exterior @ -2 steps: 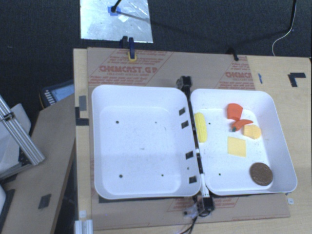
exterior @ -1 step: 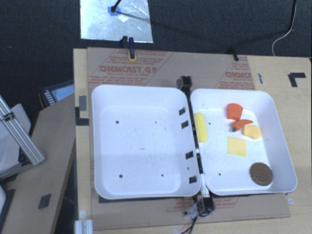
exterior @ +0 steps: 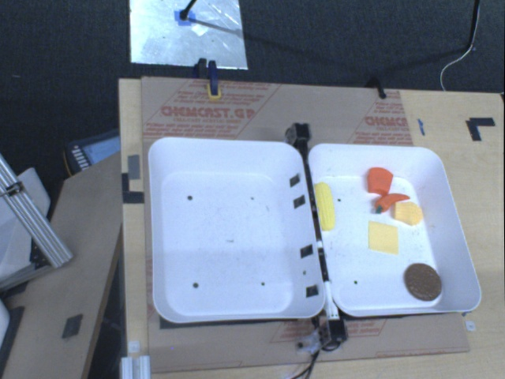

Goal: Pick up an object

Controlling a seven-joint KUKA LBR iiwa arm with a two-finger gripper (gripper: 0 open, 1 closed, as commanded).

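Counter (exterior: 260, 105): bears two shallow white bins side by side.
Left bin (exterior: 229, 231): bare white floor.
Right bin (exterior: 454, 212): holds all loose items.
Corn cob (exterior: 324, 205): yellow, lies along the right bin's left wall.
Orange piece (exterior: 379, 180): far end, touching a carrot (exterior: 390, 201).
Yellow chunk (exterior: 408, 212): just beside the carrot.
Yellow square (exterior: 383, 238): flat, mid-bin.
Brown disc (exterior: 423, 281): near corner.
Claw: state cannot be told.

A counter (exterior: 331, 105) carries two white bins (exterior: 229, 152) side by side. Beyond its far edge, a shiny metal sheet (exterior: 188, 20) lies on dark carpet (exterior: 355, 22).
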